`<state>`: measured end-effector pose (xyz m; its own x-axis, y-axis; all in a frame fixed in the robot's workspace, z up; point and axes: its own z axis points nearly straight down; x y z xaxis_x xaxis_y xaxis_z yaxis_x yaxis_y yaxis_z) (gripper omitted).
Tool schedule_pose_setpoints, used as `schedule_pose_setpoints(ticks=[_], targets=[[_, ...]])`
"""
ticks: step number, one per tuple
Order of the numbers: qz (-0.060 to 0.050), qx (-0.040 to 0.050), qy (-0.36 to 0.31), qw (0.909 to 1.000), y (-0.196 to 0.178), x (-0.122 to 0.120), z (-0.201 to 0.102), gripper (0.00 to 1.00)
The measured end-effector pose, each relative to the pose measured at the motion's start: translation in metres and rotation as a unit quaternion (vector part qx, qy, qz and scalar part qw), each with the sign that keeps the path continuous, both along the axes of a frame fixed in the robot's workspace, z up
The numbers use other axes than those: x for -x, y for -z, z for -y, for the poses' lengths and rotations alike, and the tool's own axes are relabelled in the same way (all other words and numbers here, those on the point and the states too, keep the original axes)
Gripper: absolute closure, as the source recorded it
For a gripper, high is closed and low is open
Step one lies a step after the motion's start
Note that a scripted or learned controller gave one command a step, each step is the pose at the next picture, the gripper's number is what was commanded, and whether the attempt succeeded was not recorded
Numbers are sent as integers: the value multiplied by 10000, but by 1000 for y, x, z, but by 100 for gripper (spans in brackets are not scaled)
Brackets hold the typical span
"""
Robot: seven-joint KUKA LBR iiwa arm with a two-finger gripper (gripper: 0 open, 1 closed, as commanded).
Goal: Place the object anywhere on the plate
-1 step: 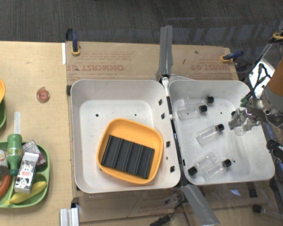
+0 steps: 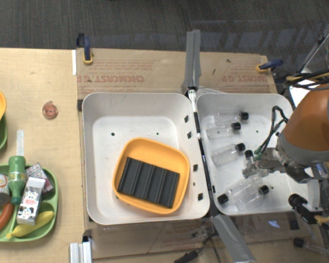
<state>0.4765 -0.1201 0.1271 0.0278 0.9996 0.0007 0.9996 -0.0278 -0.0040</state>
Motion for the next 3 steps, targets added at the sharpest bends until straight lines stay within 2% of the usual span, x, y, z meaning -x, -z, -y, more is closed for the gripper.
schedule_pose_setpoints(ticks=[1,2,3], targets=[[13,6,-640,9980,-64,-1,-79,100],[8,6,-1539,9881,-63,-19,-141,100],[9,6,-1537,9881,-63,-19,-140,0]])
